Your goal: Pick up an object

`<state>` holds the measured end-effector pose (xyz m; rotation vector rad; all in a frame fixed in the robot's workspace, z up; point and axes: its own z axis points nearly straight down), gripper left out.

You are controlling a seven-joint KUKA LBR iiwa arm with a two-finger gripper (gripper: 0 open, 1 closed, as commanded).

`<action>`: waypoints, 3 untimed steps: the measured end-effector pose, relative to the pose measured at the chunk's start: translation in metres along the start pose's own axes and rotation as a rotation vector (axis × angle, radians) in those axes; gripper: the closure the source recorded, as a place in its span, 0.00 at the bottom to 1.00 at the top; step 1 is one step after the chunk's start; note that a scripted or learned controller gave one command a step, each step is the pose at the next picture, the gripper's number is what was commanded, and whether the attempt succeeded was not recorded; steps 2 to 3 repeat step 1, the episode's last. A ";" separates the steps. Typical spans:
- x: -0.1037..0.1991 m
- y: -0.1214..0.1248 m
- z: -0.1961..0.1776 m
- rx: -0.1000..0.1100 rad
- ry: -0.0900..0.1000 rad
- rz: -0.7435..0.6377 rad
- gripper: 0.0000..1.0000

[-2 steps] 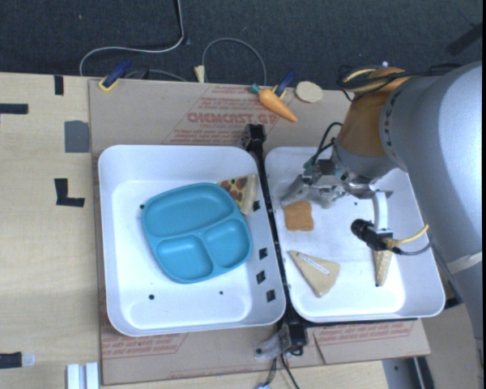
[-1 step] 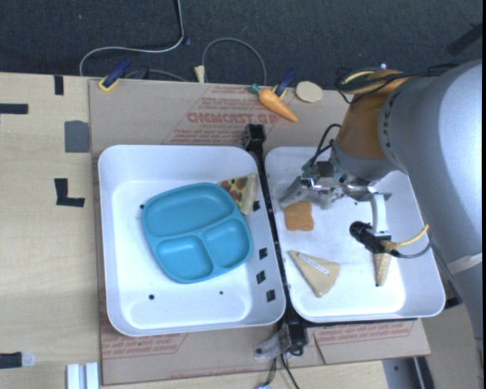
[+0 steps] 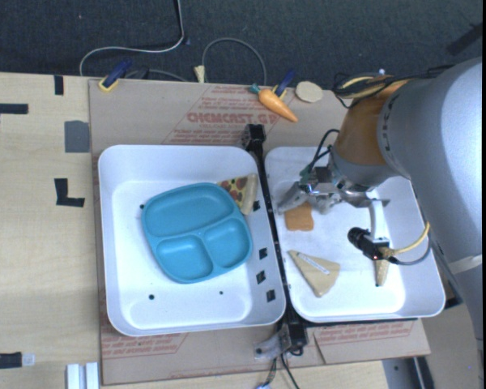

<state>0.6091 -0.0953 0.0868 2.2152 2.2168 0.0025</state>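
My gripper [image 3: 301,198] reaches into the right bin [image 3: 405,298] from the right, low over its upper left part. Just below its fingertips lies a small orange-brown toast piece [image 3: 300,220], touching or nearly touching them. A tan sandwich wedge [image 3: 314,271] rests further toward the front of the same bin. In the left bin [image 3: 117,217] sits a blue divided plate [image 3: 196,231], with a pizza slice [image 3: 241,191] at its upper right by the bin wall. The view does not let me judge the gripper's state.
A toy carrot [image 3: 277,104] and a pale round piece [image 3: 309,92] lie on the cardboard behind the bins. A black divider [image 3: 265,217] runs between the two bins. The arm's grey body covers the right bin's far right side.
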 end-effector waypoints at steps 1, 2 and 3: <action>0.000 0.000 -0.010 0.001 0.000 -0.001 1.00; 0.000 0.000 -0.010 0.001 0.000 -0.001 1.00; 0.000 0.000 -0.010 0.001 0.000 -0.001 1.00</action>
